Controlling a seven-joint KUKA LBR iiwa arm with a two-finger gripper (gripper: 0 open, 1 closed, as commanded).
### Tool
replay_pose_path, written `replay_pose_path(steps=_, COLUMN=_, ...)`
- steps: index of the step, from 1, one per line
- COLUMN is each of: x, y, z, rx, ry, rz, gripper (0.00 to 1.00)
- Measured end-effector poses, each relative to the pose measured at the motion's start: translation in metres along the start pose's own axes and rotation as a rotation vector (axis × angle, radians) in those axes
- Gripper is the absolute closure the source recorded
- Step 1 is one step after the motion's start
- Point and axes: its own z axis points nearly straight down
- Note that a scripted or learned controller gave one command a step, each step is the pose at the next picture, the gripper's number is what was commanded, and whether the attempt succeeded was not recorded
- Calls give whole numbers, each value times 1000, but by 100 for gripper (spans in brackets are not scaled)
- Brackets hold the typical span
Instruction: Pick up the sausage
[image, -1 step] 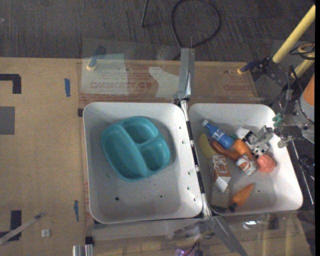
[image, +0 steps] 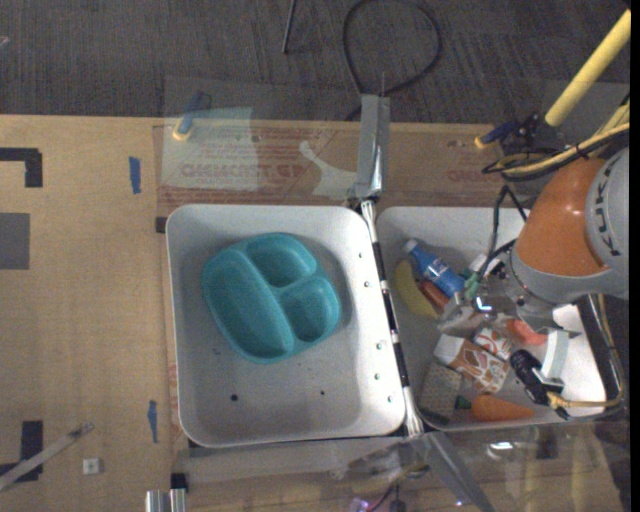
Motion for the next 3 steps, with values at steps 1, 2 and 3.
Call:
replay_pose_path(steps=1, x=12, y=75, z=15, rx=-6, ry=-1, rz=-62, gripper=0)
replay_pose_path(steps=2, x=12, y=76, z=4, rx=-10, ry=-1, rz=-62, gripper=100)
replay_pose_path(steps=3, x=36, y=62, z=-168, rx=-2, ry=-1, rz=-393, gripper=100)
